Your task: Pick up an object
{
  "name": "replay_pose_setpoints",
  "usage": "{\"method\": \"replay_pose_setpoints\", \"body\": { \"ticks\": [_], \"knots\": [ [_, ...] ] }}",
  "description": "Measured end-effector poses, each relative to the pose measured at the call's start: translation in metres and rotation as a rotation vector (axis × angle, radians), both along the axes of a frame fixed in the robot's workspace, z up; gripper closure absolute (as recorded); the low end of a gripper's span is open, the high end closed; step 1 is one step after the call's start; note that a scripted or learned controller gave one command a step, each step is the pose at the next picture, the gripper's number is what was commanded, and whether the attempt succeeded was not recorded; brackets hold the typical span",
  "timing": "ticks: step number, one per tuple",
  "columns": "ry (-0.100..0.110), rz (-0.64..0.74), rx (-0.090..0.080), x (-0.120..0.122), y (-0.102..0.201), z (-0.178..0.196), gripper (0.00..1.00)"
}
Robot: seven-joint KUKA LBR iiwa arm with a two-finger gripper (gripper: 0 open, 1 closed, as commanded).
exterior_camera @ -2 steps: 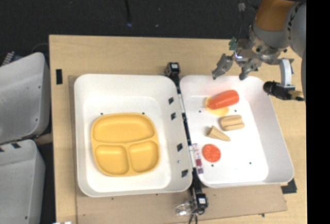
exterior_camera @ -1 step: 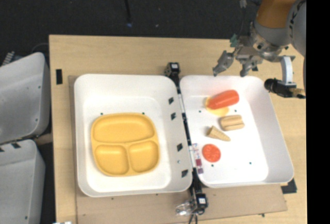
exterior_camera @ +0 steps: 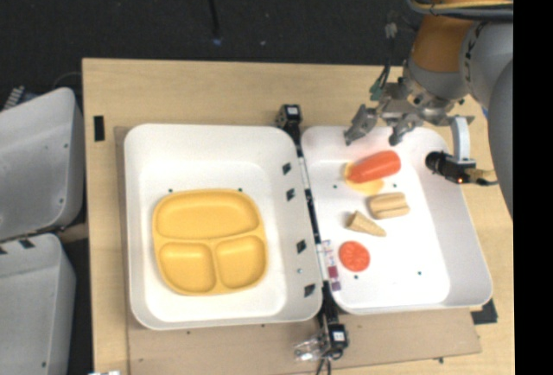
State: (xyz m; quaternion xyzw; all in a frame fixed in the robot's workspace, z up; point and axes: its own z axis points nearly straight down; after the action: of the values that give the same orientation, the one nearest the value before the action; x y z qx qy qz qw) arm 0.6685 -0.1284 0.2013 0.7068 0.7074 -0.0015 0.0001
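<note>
We found the left shallow white plastic bin (exterior_camera: 138, 218) holding 1 yellow 3-compartment plastic tray (exterior_camera: 210, 239), lying flat near its middle, well apart from the arm and, in our judgement, no candidate for this attempt. The right shallow white plastic bin (exterior_camera: 432, 278) held the loose items: 1 round red disc (exterior_camera: 353, 257) nearest the divider, 1 tan wedge (exterior_camera: 366, 225) above it, 1 tan cylinder (exterior_camera: 387, 206) just beside that, and 1 red-orange oblong piece (exterior_camera: 375, 167) resting on something yellow. The 2-finger gripper (exterior_camera: 378, 127) hovered over the bin's far edge, fingers spread apart and holding nothing. We judged it positioned to descend on the oblong piece, the nearest item.
</note>
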Motion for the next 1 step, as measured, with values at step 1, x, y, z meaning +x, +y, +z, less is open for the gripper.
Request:
{"method": "replay_pose_setpoints", "body": {
  "ticks": [1],
  "knots": [
    [0.001,-0.002,-0.001,-0.0101,-0.0051,-0.0495,0.0]
  ]
}}
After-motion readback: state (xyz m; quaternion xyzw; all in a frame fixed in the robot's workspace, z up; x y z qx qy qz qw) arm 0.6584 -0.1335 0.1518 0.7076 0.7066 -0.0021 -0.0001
